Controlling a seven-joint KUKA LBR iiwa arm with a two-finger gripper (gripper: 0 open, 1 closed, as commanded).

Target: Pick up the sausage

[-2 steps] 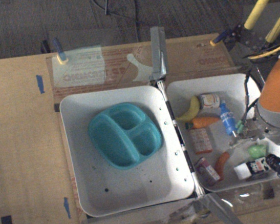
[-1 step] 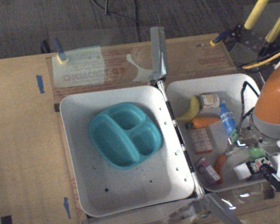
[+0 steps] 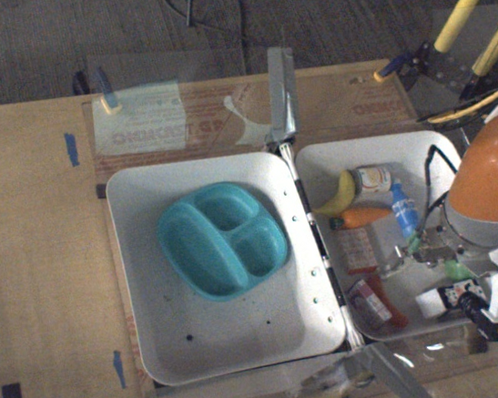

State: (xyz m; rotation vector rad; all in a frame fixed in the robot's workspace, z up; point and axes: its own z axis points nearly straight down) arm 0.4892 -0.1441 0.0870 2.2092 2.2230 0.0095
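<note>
— Which one is the sausage (image 3: 377,303)?
— The dark red pack, long and flat, lying slantwise at the near side of the right bin (image 3: 318,167).
— And the end effector (image 3: 419,250)?
— Low over that bin's right half, beside a blue bottle (image 3: 404,209); I cannot tell its state.
— What else?
— One banana (image 3: 340,194), one carrot (image 3: 366,216), one can (image 3: 374,179). One teal divided plate (image 3: 223,239) in the left bin (image 3: 141,282). Two bins on the table (image 3: 38,269).

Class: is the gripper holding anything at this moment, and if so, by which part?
It cannot be told. The gripper sits low in the right bin near a blue bottle, but no object shows between its tips.
</note>
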